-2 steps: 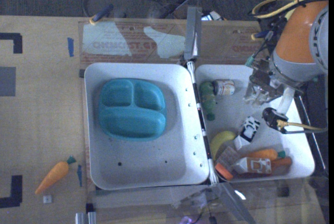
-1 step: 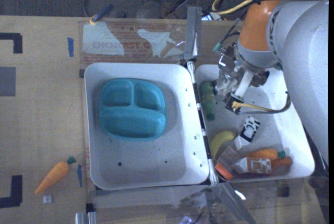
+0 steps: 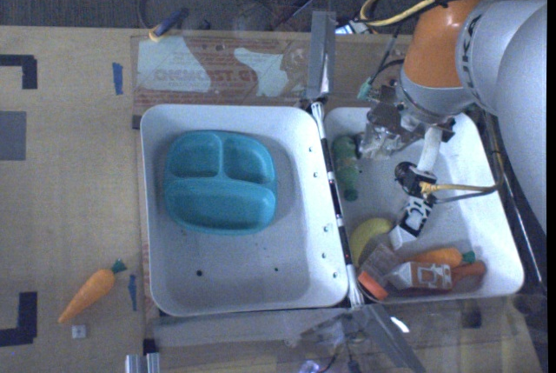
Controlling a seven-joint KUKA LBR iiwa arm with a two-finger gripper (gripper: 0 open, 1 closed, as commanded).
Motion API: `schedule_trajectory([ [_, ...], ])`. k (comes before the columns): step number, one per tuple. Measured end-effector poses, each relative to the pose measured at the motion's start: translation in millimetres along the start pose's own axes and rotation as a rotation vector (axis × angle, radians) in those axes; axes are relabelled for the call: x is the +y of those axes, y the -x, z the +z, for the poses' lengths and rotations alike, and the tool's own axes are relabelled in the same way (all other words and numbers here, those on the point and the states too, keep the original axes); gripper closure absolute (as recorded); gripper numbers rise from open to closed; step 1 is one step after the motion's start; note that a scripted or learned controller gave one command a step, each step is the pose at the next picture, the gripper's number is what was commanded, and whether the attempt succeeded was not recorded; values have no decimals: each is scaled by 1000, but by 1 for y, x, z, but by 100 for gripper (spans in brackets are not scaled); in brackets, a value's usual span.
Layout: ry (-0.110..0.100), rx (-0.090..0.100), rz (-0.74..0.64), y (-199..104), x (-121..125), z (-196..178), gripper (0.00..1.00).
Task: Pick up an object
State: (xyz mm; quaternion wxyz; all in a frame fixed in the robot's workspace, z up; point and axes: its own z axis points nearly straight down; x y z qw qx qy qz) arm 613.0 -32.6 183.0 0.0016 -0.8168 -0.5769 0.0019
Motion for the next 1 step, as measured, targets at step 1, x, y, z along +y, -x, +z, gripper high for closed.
schedule_trajectory([
  [1, 3, 0, 83, -74, -17, -24, 100],
])
